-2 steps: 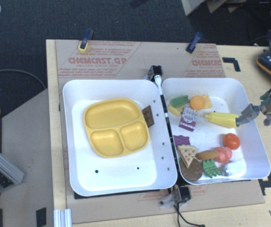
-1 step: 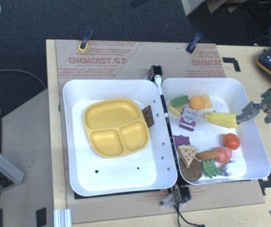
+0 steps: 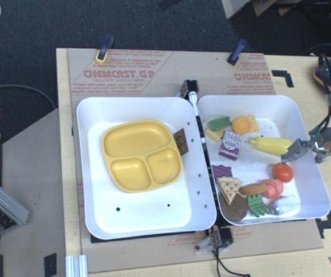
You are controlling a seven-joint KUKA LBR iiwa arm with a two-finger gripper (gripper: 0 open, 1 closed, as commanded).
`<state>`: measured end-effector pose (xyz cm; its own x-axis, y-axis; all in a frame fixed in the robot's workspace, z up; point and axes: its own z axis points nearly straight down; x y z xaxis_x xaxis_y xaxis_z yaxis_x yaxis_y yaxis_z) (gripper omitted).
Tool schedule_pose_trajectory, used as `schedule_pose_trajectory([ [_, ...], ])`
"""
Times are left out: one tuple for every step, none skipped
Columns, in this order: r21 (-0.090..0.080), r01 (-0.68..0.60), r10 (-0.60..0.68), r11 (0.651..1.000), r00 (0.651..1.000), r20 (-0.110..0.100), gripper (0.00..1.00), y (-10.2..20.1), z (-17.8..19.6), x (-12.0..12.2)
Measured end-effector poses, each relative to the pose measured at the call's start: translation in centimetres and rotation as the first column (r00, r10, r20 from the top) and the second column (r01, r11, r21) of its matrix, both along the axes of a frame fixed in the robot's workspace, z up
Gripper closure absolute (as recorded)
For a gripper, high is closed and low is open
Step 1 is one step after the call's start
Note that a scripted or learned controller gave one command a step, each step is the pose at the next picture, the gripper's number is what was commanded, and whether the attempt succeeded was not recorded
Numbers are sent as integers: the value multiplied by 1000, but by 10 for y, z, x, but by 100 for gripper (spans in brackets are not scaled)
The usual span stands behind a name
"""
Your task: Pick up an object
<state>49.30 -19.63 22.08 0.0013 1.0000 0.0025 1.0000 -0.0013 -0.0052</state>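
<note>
From my feed the gripper [image 3: 300,149] reaches in from the right, low over the right bin [image 3: 304,111]. Its fingers [image 3: 295,151] are small and blurred — I cannot tell whether they are spread or closed, and nothing is visible between them.

The yellow banana [image 3: 271,145] lies just left of the fingertips, touching or nearly so; I can't say which. It is a smooth, bright yellow toy piece, lying roughly crosswise in the bin, with a darker tip at its left end. The red tomato [image 3: 282,172] sits just below the fingers, apart from them.

Other items in the same bin: an orange [image 3: 241,125], a green piece [image 3: 218,123] beside it, a small purple-and-white carton [image 3: 230,143], a pizza slice [image 3: 230,187], a brown cookie [image 3: 234,208], a hot dog [image 3: 254,188] — crowded together at the near edge, outlines overlapping and hard to separate.

The left bin [image 3: 90,172] carries a yellow divided tray [image 3: 141,154], with a small brown block [image 3: 181,142] at its right edge.

The arm's upper part is cut off at the frame's right side.
</note>
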Motion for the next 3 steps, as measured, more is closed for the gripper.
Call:
schedule_pose_trajectory([
  [1,-1,1,1000,1000,-2,0,3,-61,6],
  [1,-1,1,1000,1000,-2,0,3,-121,-4],
  [0,-1,1,1000,1000,1,0,4,-137,-4],
])
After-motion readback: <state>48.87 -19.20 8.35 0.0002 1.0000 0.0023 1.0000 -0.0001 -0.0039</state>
